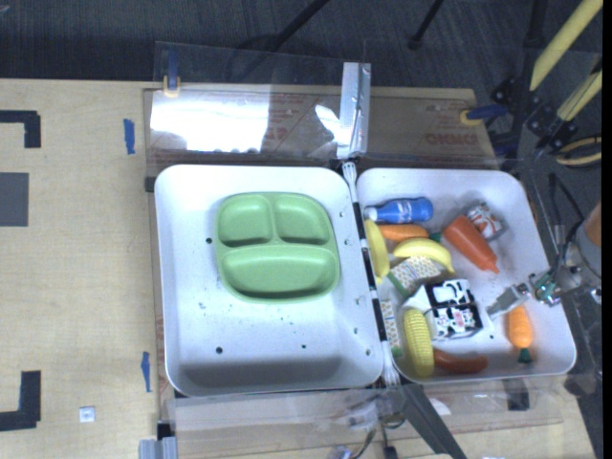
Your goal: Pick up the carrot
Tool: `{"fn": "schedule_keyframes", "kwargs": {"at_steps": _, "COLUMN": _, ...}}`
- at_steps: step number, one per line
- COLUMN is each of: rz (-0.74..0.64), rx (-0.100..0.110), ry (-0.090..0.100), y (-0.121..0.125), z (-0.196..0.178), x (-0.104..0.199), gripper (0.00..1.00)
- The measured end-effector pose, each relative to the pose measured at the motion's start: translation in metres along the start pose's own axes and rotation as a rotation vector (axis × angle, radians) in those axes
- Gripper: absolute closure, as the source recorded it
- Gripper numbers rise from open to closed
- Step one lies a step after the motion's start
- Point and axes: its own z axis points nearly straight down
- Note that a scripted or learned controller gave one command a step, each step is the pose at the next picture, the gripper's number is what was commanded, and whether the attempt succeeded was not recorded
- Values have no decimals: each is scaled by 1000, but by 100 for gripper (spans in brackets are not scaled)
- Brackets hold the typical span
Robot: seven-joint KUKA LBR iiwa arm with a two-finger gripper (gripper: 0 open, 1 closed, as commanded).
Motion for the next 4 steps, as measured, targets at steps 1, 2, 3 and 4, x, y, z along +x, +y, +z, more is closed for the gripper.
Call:
{"fn": "schedule_keyframes", "kwargs": {"at_steps": 1, "rz": 47, "rx": -7, "ry": 9, "y": 4, "z": 48, "x": -1, "gripper": 0}}
{"fn": "schedule_keyframes", "kwargs": {"at_steps": 2, "rz": 52, "rx": -7, "ry": 2, "y": 3, "z": 39, "x": -4, "gripper": 100}}
{"fn": "schedule_keyframes", "kwargs": {"at_steps": 3, "rz": 201, "rx": -3, "ry": -3, "y": 39, "z": -64, "x": -16, "gripper": 100}}
{"fn": "schedule_keyframes", "kwargs": {"at_steps": 4, "rz": 551, "rx": -3, "ry": -4, "y": 85, "z": -99, "x": 6, "gripper": 100}}
